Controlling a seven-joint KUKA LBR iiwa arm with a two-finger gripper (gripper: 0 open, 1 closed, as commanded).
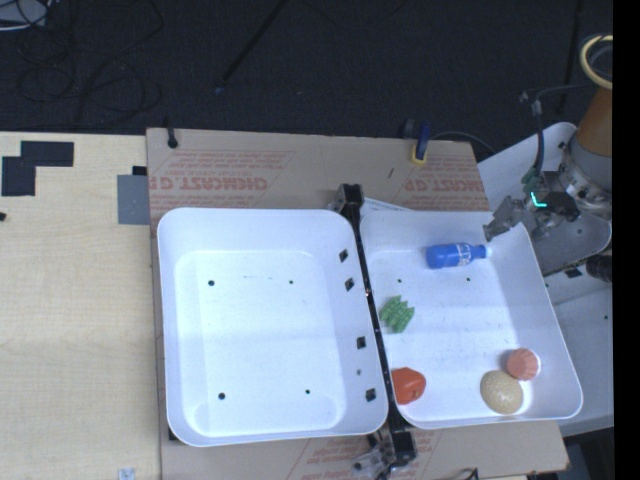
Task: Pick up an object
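At the far right rim of the right bin (560, 368), the gripper (500, 220) hangs just above the bin's upper right corner, carried by the grey arm (590, 183) with its orange band (596, 118); whether it is open or closed cannot be told, and nothing is seen in its grasp. Just left of the gripper and slightly nearer the camera lies the blue bottle (455, 255), on its side, white cap pointing toward the gripper. Farther left and nearer lies the green object (397, 314). Well below the gripper, along the near wall, sit the red object (408, 384), the cream ball (502, 392) and the pink ball (522, 364), the two balls touching. Beyond the divider, the left bin (175, 318) rests on the desk (70, 318)
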